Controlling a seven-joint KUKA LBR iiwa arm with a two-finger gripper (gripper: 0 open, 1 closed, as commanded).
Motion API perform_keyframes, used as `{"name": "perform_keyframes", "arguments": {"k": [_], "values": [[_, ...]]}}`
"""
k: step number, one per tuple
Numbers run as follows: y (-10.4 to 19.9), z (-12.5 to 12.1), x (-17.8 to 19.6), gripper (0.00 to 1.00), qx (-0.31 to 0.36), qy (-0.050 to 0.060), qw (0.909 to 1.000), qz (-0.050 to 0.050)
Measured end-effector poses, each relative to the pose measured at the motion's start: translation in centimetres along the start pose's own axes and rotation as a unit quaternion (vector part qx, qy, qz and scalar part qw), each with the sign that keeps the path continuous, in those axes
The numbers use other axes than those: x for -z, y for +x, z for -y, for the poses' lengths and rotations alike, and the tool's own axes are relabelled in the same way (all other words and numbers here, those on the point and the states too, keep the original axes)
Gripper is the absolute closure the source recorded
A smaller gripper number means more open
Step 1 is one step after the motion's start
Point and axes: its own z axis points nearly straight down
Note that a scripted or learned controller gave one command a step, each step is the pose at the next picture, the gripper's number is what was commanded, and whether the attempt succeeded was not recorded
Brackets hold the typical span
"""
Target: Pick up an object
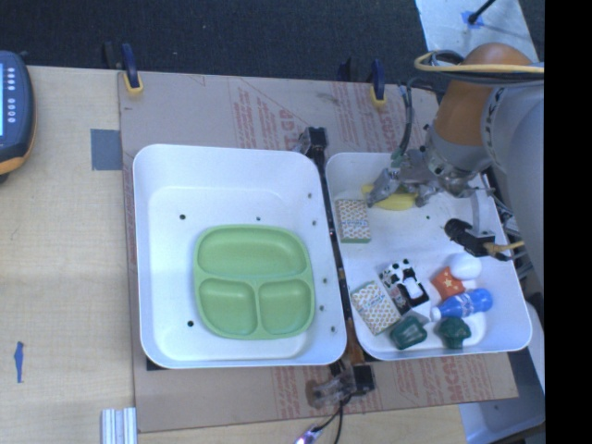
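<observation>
My gripper [400, 185] is down at the far end of the right bin [518, 340], right over a yellow object [396, 202] that peeks out from beneath it. Most of that yellow object is hidden by the gripper, and I cannot tell whether it is gripped. A patterned box [353, 220] lies just left of it by the bin's left wall. Nearer the front lie a black-and-white toy [403, 283], a patterned pad [373, 306], an orange piece with a star [448, 283], a blue bottle [463, 303] and two dark green pieces [407, 332].
The left bin [157, 248] holds a green divided plate [253, 280]. A small white object [465, 268] lies near the right bin's right wall. A blue and yellow device [13, 109] sits at the bench's far left edge. Clamps [131, 70] hold the board at the back.
</observation>
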Motion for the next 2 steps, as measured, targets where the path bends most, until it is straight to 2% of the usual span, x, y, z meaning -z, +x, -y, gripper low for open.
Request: {"name": "perform_keyframes", "arguments": {"k": [1, 2], "values": [[-7.6, 0.1, 0.0, 0.00, -0.003, -0.001, 1.0000, 0.000], [-1.5, 2.4, 4.2, 0.00, 0.000, 0.000, 1.0000, 0.000]]}}
